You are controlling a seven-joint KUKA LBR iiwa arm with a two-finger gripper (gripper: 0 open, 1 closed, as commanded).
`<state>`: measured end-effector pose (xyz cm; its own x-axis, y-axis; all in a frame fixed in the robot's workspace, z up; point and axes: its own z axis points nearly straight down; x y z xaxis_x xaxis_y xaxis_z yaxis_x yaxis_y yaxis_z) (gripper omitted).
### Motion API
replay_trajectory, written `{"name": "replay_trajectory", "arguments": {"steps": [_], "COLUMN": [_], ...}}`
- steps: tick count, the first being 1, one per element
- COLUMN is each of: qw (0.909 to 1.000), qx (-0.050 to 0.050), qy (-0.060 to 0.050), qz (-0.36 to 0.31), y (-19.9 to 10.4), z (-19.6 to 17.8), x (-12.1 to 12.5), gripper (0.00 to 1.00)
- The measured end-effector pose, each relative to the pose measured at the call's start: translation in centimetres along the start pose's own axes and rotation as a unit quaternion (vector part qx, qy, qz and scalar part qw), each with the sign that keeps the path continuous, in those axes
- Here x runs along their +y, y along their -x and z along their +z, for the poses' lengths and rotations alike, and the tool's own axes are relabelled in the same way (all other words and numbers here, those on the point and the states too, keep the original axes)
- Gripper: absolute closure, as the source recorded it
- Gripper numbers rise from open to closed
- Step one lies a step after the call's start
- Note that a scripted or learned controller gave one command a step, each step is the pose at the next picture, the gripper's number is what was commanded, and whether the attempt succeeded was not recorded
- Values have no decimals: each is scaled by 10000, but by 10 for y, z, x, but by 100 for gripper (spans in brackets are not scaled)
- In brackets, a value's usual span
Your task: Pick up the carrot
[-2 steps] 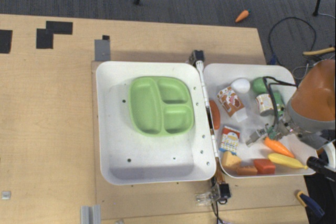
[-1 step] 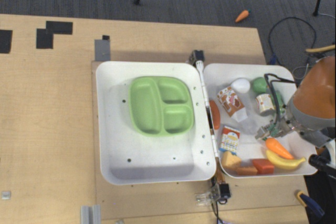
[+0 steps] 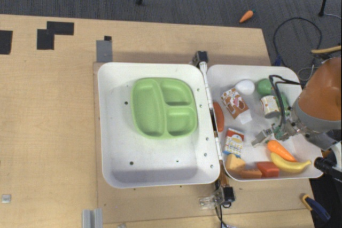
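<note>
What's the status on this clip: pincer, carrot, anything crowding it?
Pincer low in right white bin, beside the target. Small orange carrot on bin floor, not gripped. Yellow banana pressed against it; red block close by.

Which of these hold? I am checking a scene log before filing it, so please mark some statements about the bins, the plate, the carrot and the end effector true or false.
1. The green plate lies in the left bin. True.
2. The carrot lies on the green plate. False: it lies in the right bin, just above the banana.
3. The end effector is over the right bin, close to the carrot. True.
4. The banana is in the left bin. False: it lies in the right bin, near the lower edge.
5. The end effector has lifted the carrot out of the bin. False: the carrot lies among the other items in the bin.
</note>
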<state>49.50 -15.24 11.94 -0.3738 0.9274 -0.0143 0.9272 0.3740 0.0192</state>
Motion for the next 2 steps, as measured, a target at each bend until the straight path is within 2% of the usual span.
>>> {"name": "replay_trajectory", "arguments": {"steps": [1,2], "qw": [9880,9739], "qx": [68,37], "qy": [-57,-38], "qz": [-1542,-2268], "y": [6,-37], "z": [32,31], "x": [-9,9], "gripper": [0,0]}}
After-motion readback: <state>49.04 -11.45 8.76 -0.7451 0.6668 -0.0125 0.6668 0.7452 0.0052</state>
